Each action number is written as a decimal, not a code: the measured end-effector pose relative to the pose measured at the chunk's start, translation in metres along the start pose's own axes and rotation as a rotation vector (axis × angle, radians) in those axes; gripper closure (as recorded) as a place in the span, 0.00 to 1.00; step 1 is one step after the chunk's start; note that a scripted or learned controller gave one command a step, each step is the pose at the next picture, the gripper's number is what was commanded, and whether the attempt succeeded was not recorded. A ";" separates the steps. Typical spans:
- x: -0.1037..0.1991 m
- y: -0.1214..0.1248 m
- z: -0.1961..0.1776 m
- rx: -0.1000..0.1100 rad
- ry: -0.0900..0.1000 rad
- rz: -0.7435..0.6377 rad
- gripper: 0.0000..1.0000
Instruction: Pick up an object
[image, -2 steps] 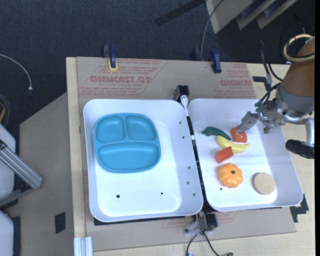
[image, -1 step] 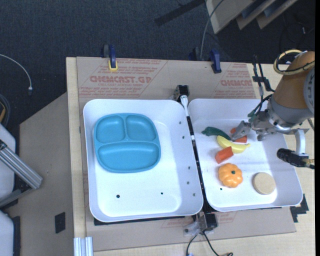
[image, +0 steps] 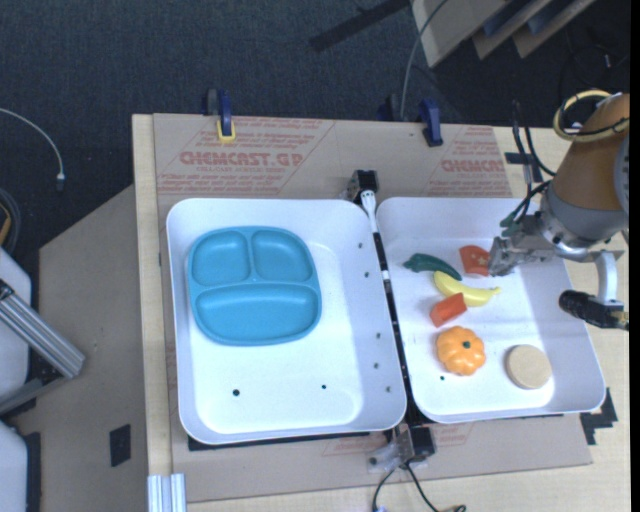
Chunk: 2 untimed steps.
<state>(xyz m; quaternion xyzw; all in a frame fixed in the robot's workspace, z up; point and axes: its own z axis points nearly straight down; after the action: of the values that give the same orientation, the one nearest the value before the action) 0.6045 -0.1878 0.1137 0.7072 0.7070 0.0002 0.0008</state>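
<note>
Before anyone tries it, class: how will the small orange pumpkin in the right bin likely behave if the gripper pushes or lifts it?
The pumpkin looks rounded and ribbed, so it may roll or wobble when pushed. Its glossy surface suggests a smooth plastic toy, probably light and somewhat slippery between fingers. The tan disc lies close beside it, so a nudge rightward could bump that.

Two bins sit side by side. The left bin (image: 200, 400) has a split plate (image: 256, 285) in it, toward ten o'clock. The right bin (image: 560, 395) holds a pumpkin (image: 460, 351) at its middle, a round cookie (image: 527, 366) at three o'clock of the pumpkin, and a banana (image: 466, 290) at twelve o'clock.
</note>
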 end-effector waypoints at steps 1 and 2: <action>-0.011 0.001 -0.052 -0.006 -0.003 0.000 1.00; -0.011 0.002 -0.106 -0.007 -0.003 -0.001 1.00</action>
<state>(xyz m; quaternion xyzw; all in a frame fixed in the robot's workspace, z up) 0.6066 -0.1988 0.2198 0.7067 0.7075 0.0016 0.0041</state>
